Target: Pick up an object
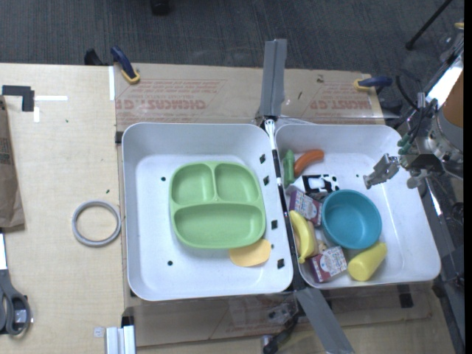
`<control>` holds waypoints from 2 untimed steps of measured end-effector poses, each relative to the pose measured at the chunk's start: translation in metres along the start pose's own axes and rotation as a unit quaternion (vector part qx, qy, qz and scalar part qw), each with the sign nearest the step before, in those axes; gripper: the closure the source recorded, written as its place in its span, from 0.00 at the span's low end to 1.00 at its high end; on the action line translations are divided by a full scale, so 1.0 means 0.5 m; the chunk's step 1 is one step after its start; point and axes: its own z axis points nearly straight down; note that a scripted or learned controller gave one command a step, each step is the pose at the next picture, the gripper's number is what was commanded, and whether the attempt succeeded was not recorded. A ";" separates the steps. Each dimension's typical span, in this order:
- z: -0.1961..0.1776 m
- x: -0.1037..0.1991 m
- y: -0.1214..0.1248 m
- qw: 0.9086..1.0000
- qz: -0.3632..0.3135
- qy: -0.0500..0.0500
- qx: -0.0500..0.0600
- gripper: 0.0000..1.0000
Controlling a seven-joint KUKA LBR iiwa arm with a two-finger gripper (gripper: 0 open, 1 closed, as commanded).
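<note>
**Operator:** My pincer (383, 169) hangs over the right bin (422, 265), near its far right corner. I can see nothing between the fingers, but I can't tell how far apart they stand.

**Observer:** What's closest to it?

**Operator:** The blue bowl (352, 219), just below and left. Beside that, a yellow cylinder (366, 262), a banana (302, 234), two small snack packets, an orange carrot (310, 158) and a green piece near the divider.

**Observer:** And the left bin (140, 220)?

**Operator:** A green divided plate (217, 204) with a yellow chip-shaped piece (250, 254) at its edge.

**Observer:** Your pick?

**Operator:** I'd go for the yellow cylinder: it lies fairly clear, so I'd close across its narrow width and descend straight
</note>
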 end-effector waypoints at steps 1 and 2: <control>0.295 0.011 0.035 0.998 -0.059 0.000 0.000 0.00; 0.286 -0.017 0.122 0.999 0.046 0.000 -0.001 0.00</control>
